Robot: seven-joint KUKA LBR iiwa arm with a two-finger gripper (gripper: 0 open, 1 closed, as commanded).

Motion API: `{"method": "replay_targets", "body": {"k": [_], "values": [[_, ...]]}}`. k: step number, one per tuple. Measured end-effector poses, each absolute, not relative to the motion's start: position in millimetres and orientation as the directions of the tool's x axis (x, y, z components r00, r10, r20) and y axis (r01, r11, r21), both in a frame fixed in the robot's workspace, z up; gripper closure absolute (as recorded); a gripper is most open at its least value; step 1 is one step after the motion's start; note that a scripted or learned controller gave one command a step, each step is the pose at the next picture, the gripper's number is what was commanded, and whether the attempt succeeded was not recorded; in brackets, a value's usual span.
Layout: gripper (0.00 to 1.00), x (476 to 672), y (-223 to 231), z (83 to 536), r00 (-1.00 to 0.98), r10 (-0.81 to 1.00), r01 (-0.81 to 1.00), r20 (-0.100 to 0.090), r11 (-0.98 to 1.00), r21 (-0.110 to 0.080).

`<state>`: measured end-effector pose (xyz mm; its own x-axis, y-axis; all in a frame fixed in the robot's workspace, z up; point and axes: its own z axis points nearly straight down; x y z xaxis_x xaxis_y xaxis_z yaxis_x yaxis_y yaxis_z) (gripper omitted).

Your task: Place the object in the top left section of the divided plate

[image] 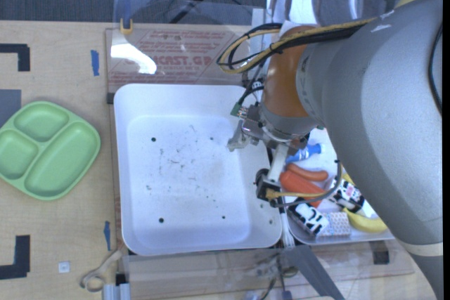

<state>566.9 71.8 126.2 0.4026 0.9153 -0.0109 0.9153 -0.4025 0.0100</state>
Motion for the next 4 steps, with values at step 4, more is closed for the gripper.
{"method": "replay_targets", "body": {"k": [4], "values": [[0.0,573.5,-14,336,0.951,0.308,0.308,-0.006,-0.951,0.0]]}}
